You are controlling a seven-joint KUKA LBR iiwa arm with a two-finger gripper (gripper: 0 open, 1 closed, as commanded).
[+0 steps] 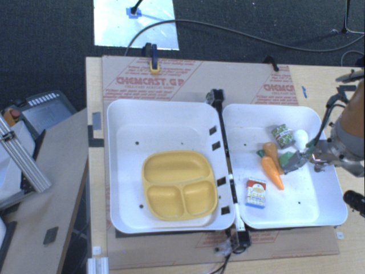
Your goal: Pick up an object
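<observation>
In the right bin (302, 210) lie an orange carrot (273, 173), a shorter orange piece (270, 150) just above it, a green-and-white can (281, 135), a white ball (300, 137) and a small red, yellow and blue box (256, 193). My gripper (292, 162) reaches in from the right and sits low in the bin, right beside the carrot's upper end and just below the can and the ball. Nothing is visibly lifted off the bin floor.
A yellow three-compartment plate (179, 184) lies in the left bin (125, 153). A black divider strip (223, 153) runs between the bins. The arm's grey body (349, 136) hangs over the right bin's right wall. Cables cross the dark floor behind the bench.
</observation>
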